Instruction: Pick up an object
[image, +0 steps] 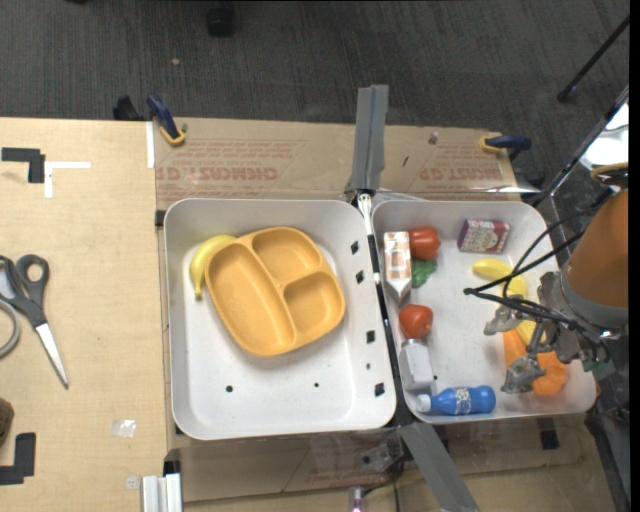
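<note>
Camera view, from above: my gripper (524, 350) hung low over the right bin (455, 300), above an orange object (540, 375) at its near corner, seemingly lining up a grasp. Whether its jaws were spread, I could not tell.

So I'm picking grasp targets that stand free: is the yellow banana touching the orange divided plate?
Touching. In the camera view the banana curves tight against the divided plate's upper-left rim in the left bin, no white showing between them.

Two bins (190, 330), one plate (270, 290), one scissors (38, 310)
</note>
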